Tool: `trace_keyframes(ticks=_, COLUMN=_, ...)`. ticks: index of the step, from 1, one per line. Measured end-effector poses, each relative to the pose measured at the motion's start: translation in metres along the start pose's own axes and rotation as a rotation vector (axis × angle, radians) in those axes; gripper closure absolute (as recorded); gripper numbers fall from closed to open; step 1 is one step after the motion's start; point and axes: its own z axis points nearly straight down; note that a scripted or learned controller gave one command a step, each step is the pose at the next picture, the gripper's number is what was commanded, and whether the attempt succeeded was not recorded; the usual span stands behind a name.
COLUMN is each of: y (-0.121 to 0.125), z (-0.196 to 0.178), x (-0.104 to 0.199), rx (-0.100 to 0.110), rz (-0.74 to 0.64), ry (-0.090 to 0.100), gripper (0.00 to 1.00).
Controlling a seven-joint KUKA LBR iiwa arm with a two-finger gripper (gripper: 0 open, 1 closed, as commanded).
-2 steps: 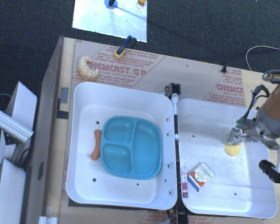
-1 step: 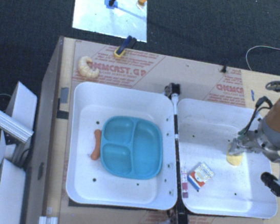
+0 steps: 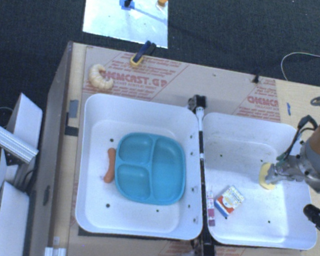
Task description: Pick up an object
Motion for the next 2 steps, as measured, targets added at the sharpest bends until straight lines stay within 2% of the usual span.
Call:
trace_keyframes(ticks=1, y=0.000, z=0.000, x=0.000, rx=0.000, rz=0.000, ry=0.000, gripper=0.00)
trace_keyframes(ticks=2, y=0.077, z=0.026, x=0.086, rx=-0.002, rz=-0.002, ry=0.001, gripper=0.00)
